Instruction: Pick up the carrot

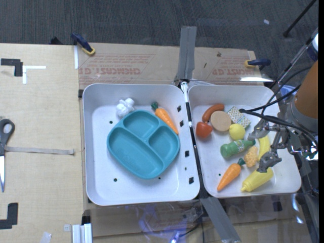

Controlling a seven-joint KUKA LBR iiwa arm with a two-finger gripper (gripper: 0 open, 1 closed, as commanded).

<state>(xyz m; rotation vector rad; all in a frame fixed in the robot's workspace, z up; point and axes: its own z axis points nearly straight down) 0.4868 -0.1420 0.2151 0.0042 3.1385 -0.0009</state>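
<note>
My pincer (267, 147) hangs over the right side of the right bin (288, 189), its two metal fingers spread apart with nothing between them; the fingertips sit above the banana (264, 147) and the yellow bottle (257, 181).

Going left to right: on the tabletop (40, 186) at the far left I see scissors (4, 140) and some black tape marks. The left bin (96, 186) holds a blue divided plate (144, 144) in its middle, a small white object (125, 105) just beyond the plate's far edge, and a carrot (165, 118) lying slantwise along the plate's far right rim, green top pointing away from me, close to the wall between the bins.

In the right bin I count a red tomato (203, 130), a sausage (212, 111), a round tan disc (220, 121), a lemon (236, 131), a green bottle (236, 148) lying on its side, and a corn cob (251, 157). A second carrot (229, 176) lies toward the near edge of this bin, tip pointing near-left, just left of the yellow bottle and apart from my pincer. Black cables loop across the arm (309, 92) at the right.
</note>
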